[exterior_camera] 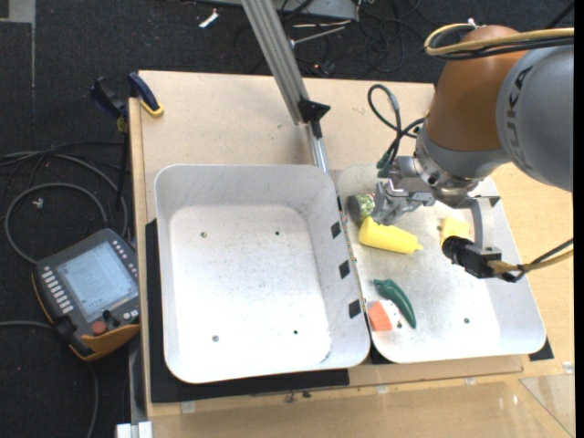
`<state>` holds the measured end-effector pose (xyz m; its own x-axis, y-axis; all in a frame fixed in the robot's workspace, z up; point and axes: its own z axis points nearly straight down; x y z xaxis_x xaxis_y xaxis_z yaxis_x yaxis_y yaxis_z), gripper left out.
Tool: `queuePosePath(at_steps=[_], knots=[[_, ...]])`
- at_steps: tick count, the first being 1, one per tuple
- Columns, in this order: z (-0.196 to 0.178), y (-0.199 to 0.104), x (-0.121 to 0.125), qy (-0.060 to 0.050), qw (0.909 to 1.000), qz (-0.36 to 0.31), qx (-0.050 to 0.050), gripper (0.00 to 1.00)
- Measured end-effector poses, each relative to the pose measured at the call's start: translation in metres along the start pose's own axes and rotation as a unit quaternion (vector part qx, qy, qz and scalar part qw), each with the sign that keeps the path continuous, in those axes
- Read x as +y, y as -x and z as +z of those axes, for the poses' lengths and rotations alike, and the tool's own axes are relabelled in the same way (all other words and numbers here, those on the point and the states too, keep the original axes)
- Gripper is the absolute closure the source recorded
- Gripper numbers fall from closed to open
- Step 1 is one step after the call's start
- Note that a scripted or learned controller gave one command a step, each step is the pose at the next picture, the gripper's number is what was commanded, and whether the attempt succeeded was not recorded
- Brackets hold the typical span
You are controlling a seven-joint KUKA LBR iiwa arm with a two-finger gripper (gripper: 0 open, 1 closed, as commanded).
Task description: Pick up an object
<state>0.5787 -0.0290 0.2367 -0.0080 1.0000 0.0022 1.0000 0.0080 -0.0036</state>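
The pincer (391,204) is seen low over the far left part of the right bin (497,327), hanging from the grey and orange arm (493,89), which is cut off by the picture's right edge. How far the pincer is open cannot be told, since its lower end is lost against its own metal body, and nothing can be made out in its hold.

Just to its left a small green object (365,205) is partly covered by it, so that its shape is hard to judge. Just below the pincer lies a yellow object (388,237), the nearest thing to be picked. It is smooth, rounded at its left end and narrowed to a blunt tip at its right, and it is laid flat on the bin floor. Whether the pincer touches it cannot be told.

Four loose things are counted in the right bin: these two, a dark green curved object (397,301) nearer the camera, and an orange and white block (382,316) touching that one's left side.

Two white bins are counted, and the left bin (246,272) overlaps the right one's edge on the wooden bench (219,121)
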Motion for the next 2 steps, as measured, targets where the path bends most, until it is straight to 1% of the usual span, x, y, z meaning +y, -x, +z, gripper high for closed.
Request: queuePosePath(at_steps=[1, 2], knots=[[-0.003, -0.062, -0.015, 0.001, 1.0000, -0.001, 0.000, 1.00], [-0.005, -0.112, -0.034, 0.001, 1.0000, 0.000, 0.000, 1.00]])
